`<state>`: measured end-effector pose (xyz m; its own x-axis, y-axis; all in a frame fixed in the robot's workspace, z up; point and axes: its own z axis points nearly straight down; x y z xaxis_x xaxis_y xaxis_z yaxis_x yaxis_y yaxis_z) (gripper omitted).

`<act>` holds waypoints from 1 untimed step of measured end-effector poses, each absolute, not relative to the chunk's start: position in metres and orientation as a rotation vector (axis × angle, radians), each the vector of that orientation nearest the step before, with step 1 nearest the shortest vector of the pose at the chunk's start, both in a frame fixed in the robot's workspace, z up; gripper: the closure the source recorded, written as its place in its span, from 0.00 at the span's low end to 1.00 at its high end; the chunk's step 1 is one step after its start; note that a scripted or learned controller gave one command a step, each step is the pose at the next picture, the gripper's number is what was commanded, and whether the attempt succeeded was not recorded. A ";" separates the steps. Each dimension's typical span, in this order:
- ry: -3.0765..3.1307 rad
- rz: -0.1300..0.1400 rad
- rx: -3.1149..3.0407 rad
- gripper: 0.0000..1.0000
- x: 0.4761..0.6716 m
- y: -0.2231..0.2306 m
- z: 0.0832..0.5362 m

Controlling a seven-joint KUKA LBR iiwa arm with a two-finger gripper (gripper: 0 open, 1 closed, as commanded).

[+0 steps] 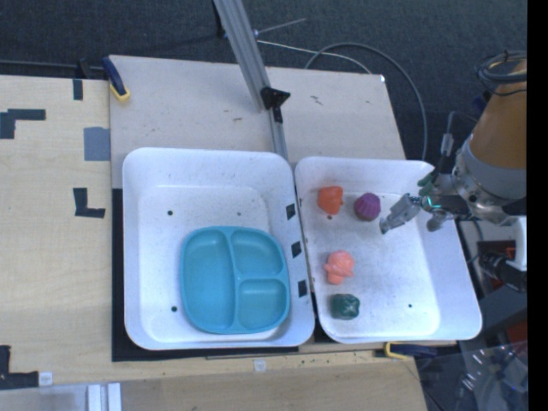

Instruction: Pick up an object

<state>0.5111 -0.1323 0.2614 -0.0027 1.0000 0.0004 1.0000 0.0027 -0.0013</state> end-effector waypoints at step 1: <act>-2.223 0.001 -2.218 0.00 0.511 -0.132 0.261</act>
<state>0.5111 -0.1325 0.2615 -0.0024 1.0000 0.0002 1.0000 0.0024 -0.0012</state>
